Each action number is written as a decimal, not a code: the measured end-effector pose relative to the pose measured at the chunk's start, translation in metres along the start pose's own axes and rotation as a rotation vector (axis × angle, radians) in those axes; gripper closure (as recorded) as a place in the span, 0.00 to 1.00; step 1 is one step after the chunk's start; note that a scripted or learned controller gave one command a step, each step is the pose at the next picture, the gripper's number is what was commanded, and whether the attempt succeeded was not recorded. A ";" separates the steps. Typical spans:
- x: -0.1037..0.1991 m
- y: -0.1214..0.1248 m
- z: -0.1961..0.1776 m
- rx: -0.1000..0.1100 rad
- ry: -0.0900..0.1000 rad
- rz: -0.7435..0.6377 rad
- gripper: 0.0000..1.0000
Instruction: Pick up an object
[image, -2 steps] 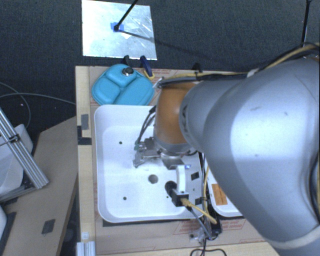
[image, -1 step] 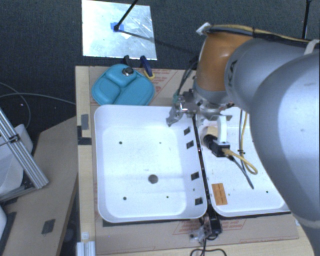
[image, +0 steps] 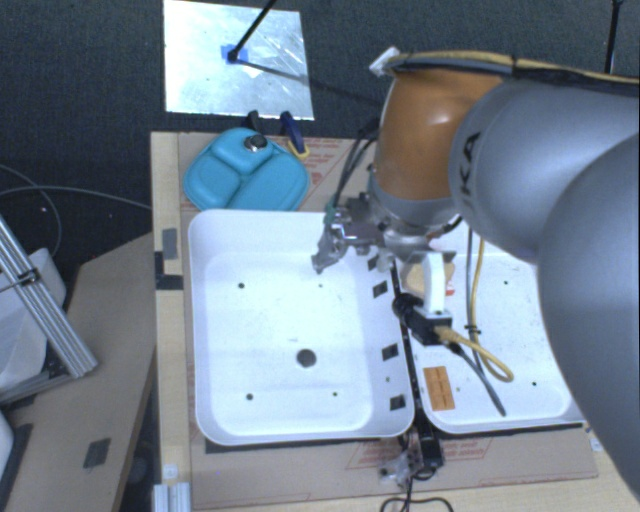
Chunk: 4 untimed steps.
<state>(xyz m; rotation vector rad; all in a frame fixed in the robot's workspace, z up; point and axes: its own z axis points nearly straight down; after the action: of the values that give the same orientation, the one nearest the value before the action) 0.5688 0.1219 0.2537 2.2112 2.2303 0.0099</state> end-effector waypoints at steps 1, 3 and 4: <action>0.015 0.076 0.076 0.004 -0.004 0.003 0.00; -0.016 0.100 0.169 0.002 -0.003 0.012 0.00; 0.035 0.099 0.169 0.002 -0.001 0.002 0.00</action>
<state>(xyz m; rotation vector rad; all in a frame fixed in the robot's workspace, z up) 0.6688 0.1582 0.0853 2.2137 2.2282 0.0069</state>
